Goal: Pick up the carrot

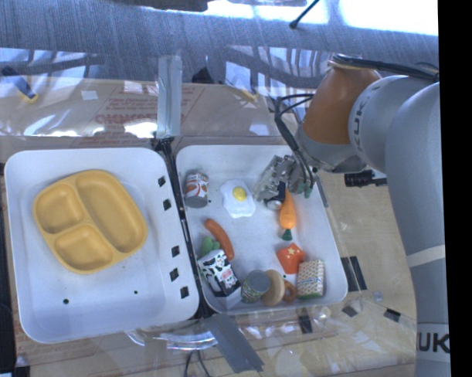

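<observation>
The carrot (288, 212) is small and orange, lying in the right bin (324, 229) near its right wall, with its green stem end pointing toward the front. My gripper (277, 182) hangs just behind the carrot's orange end, very close to it or touching it. The grey arm with its orange band comes down from the upper right. The view does not let me see whether anything is between the jaws.
In the right bin lie a fried egg (239, 198), a small can (195, 188), a sausage (219, 237), a cow-print carton (216, 271), a tin (256, 285), a red piece (291, 257) and a waffle-patterned box (310, 278). A yellow divided plate (89, 220) sits in the left bin (31, 307).
</observation>
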You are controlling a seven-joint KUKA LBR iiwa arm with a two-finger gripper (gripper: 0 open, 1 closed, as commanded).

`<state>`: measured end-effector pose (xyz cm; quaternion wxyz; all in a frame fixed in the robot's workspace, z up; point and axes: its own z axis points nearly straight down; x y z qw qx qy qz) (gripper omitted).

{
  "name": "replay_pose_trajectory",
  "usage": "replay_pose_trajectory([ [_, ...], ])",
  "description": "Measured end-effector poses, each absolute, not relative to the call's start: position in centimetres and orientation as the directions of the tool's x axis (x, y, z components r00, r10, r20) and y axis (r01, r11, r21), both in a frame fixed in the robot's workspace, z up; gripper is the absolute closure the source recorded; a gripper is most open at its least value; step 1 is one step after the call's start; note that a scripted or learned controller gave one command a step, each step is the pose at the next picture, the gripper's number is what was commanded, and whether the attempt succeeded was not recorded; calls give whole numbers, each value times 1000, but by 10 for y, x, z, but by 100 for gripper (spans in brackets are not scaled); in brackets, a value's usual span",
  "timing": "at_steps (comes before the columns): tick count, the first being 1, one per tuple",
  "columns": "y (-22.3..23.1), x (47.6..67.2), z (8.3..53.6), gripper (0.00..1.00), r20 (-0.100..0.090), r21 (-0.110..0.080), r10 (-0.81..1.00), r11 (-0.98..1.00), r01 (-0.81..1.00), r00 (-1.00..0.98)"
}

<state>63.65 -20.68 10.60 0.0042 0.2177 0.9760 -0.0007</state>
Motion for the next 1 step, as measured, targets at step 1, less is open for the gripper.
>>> replay_pose_trajectory([
  [1,-211,637,177,100,-5,3,785,619,785,-619],
])
